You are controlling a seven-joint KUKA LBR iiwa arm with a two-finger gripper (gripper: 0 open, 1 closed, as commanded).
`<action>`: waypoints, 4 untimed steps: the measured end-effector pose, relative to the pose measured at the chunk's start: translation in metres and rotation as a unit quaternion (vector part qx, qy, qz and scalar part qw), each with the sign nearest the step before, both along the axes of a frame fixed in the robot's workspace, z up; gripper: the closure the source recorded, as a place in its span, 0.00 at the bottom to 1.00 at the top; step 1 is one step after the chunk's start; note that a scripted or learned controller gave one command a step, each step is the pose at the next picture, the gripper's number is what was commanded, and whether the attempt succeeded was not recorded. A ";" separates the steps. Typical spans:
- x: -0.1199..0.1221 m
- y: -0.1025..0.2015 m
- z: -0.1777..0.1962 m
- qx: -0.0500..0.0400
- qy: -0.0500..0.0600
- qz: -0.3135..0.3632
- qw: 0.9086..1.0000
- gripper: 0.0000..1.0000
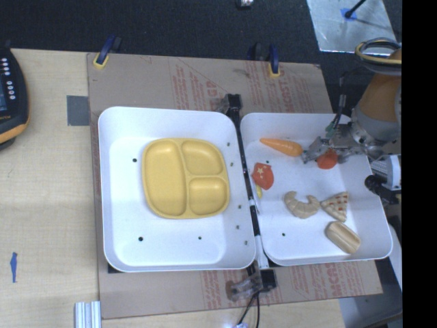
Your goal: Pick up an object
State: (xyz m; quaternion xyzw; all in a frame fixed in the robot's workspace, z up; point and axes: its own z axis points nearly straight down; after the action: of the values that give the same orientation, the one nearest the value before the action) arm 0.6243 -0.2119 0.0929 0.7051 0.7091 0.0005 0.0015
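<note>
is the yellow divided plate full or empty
Empty: all three compartments of the yellow plate show bare yellow bottoms; the food pieces lie in the right bin.

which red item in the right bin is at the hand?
The small red one at the hand, right of the carrot. The other red piece lies apart by the bins' divider.

Yellow divided plate [185, 178] sits in left bin [119, 248]. Blue clamps [274, 61] pin cardboard sheet [205, 80] to wooden surface [41, 217]. Black pendant [10, 98] at left edge.
</note>
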 end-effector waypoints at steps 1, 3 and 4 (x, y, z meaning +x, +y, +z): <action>0.017 0.037 0.000 0.000 0.001 0.001 1.000 0.00; 0.030 0.033 -0.002 0.002 0.008 -0.003 1.000 0.00; 0.014 -0.001 -0.001 0.001 0.004 -0.002 1.000 0.00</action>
State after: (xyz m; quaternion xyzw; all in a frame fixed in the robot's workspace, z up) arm 0.6382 -0.2134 0.0922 0.7067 0.7075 -0.0018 -0.0019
